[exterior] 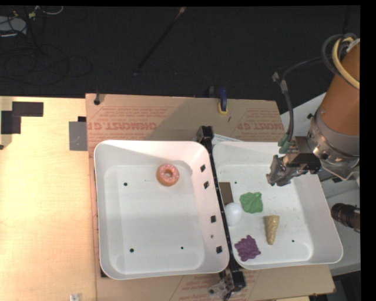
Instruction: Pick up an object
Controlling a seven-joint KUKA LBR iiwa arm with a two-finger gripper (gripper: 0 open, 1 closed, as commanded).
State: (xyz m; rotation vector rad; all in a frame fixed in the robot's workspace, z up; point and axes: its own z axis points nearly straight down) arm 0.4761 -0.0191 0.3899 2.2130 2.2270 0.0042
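Under white bins (117, 258), brown cardboard (147, 117)

Pale wooden table (41, 200) fills frame left; brown printed cardboard sheet (176, 120) lies at centre. Dark floor (176, 47) with loose cables (35, 17) spans the top.

Before me the bench (41, 194) is pale wood, with a brown cardboard sheet (176, 120) printed in red letters laid over it. Two shallow white bins sit on the cardboard side by side, the left bin (111, 235) touching the right bin (317, 235) along a black clip strip (212, 194). A blue clamp (223, 100) grips the cardboard's far edge. Black blocks (20, 114) mark the bench's far left.
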